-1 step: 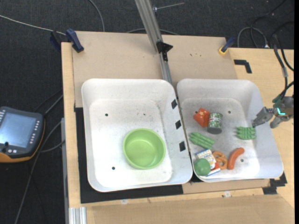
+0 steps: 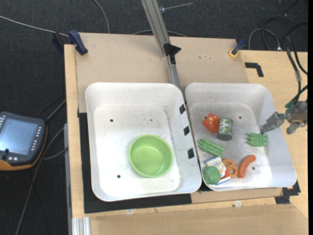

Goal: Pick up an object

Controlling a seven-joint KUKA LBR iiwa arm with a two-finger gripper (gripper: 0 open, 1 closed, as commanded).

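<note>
The end effector (image 2: 286,122) hangs at the right bin's (image 2: 234,89) right rim, one finger (image 2: 270,122) reaching in just above the green comb-like toy (image 2: 257,140); whether it is apart or together, I cannot tell. Left of that toy stand a can (image 2: 225,129) and a red toy (image 2: 211,123). Nearer lie a sausage (image 2: 246,165), pea pod (image 2: 211,147) and carton (image 2: 217,170). The left bin (image 2: 129,102) holds a green bowl (image 2: 151,155).

Both white bins (image 2: 98,131) look like matt moulded plastic, lightly speckled with dark scuffs. The green bowl (image 2: 151,155) is smooth plastic with a soft sheen, and the small can (image 2: 225,129) has a dull metal top. The bench (image 2: 205,62) beneath is plain matt board, like bare wood or cardboard.
</note>
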